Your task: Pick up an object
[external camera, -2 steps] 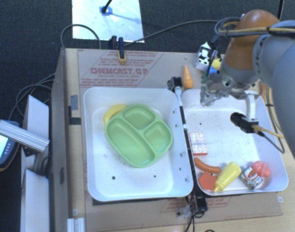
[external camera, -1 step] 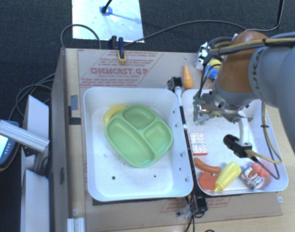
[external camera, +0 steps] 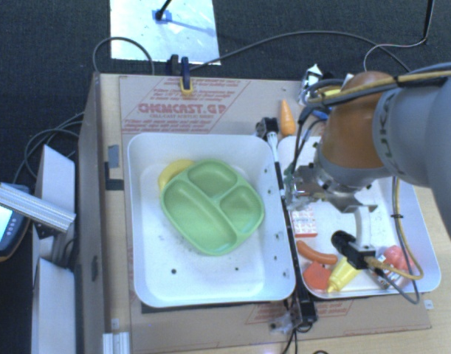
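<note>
In the right bin's [external camera: 424, 249] near corner lie an orange dish [external camera: 316, 276], a yellow toy [external camera: 342, 275], a pink toy [external camera: 395, 258] and a sausage [external camera: 316, 252]. Just beyond, the gripper [external camera: 314, 189] hangs by a red-and-white card [external camera: 305, 223]; its grip cannot be told. The left bin [external camera: 210, 280] holds a green plate [external camera: 210, 205].

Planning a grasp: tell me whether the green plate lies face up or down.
Face up: the plate shows three hollow compartments, in the left bin.
</note>
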Motion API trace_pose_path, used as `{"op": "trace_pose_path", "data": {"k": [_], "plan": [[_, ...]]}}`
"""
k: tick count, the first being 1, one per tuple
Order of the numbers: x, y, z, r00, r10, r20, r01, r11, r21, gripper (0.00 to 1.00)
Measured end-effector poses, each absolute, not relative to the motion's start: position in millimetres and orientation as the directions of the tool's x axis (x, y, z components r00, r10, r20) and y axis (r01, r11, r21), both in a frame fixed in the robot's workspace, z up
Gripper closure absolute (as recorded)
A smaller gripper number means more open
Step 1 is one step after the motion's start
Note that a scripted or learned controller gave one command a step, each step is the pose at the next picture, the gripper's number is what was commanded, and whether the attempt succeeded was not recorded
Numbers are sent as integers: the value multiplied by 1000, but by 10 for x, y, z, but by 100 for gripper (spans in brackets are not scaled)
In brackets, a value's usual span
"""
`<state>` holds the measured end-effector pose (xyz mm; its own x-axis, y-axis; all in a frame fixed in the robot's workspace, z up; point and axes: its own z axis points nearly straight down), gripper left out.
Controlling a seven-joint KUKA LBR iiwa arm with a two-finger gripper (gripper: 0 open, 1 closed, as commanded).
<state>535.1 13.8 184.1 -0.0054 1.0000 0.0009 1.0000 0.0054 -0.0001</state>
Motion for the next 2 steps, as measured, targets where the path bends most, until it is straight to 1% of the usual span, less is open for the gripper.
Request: {"op": "trace_pose_path", "data": {"k": [1,2], "plan": [[5197,283,1842,-5,1000,1,1000,5,0,100],[5198,280,1842,-3,1000,1,1000,3,0,0]]}}
